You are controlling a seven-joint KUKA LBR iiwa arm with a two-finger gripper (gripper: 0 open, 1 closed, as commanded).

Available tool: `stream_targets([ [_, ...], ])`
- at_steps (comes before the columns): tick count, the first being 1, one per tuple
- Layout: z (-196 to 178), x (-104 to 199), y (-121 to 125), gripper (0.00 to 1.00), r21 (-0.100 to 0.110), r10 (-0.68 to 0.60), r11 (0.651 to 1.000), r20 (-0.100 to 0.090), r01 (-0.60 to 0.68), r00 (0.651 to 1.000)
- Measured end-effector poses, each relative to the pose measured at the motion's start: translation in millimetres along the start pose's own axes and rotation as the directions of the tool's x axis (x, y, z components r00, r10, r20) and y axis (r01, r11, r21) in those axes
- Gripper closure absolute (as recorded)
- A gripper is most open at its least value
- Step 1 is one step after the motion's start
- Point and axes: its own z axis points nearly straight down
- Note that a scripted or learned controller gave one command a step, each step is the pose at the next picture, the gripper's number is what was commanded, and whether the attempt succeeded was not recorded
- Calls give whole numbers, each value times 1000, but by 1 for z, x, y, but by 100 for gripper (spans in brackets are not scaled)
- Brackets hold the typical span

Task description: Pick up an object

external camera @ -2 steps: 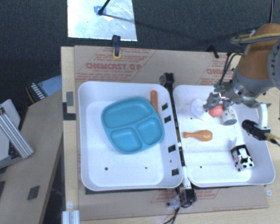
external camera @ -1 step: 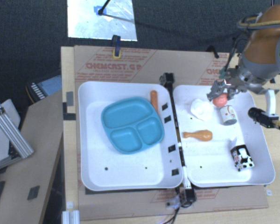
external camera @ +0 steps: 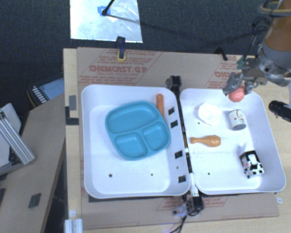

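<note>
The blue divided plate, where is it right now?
The blue divided plate lies in the left bin, toward its upper middle, with an orange hot dog toy touching its upper right edge.

Glossy blue plastic tray [external camera: 137, 136] sits in a smooth white plastic bin [external camera: 94, 178]; beneath, matt printed cardboard [external camera: 136, 67].

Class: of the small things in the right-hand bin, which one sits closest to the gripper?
The pink ball, at the bin's far edge, directly under the gripper. The can, white lump, chicken drumstick and cow toy lie farther off.
</note>
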Motion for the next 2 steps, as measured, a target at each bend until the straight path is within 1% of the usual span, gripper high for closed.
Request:
stream_targets([
  [1, 3, 46, -1, 100, 5, -4, 1000, -2, 4, 1000],
  [2, 11, 106, -13, 100, 7, -5, 1000, -3, 5, 1000],
])
